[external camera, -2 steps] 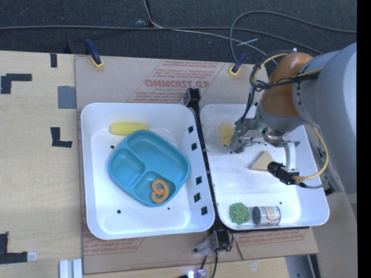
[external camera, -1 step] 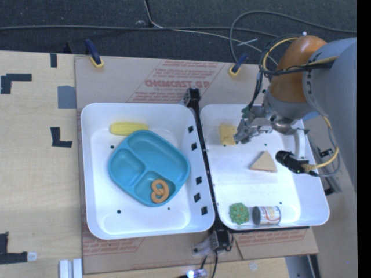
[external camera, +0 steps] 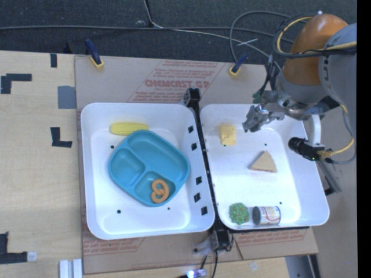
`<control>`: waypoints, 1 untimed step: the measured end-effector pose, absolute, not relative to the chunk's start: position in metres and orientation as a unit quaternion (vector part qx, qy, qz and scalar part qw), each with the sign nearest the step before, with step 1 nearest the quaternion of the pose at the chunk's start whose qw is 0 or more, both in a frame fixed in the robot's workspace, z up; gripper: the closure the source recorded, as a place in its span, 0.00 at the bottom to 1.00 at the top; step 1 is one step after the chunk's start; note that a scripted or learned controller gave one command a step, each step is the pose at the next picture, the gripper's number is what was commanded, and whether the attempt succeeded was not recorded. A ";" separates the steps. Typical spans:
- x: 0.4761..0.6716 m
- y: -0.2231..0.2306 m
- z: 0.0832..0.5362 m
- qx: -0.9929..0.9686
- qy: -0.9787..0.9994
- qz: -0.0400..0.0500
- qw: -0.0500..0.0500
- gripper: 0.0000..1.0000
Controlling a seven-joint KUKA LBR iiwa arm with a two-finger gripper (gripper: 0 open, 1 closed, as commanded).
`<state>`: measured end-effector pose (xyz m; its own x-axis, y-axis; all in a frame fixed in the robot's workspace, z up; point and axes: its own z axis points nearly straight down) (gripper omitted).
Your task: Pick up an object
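- A slanted overhead view shows a tabletop carrying two shallow white bins side by side, the left bin near the middle of the frame and the right bin toward the right.
- The left bin holds a blue divided plate with a small orange pretzel-shaped toy in its lower compartment, and a yellow corn cob lying just above the plate's upper left edge.
- The right bin holds a yellow cheese cube near its upper left, a tan wedge like a sandwich half near its middle, and at its lower edge a green broccoli floret just beside a small can lying on its side.
- The grey arm with its orange band reaches in from the upper right of the frame.
- The pincer hangs over the upper part of the right bin, just right of the cheese cube and above the wedge in the frame; whether it is spread or pressed together cannot be told, and nothing shows in it.
- Judged from this, the task is at the approach step, with no object picked yet.
- The cheese cube looks the nearest candidate; the next move would call for shifting left to centre over it, then lowering to straddle it before closing.
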<state>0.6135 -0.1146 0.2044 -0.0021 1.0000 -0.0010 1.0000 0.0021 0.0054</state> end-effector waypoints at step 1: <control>0.614 -0.114 0.235 0.706 0.708 0.001 0.001 1.00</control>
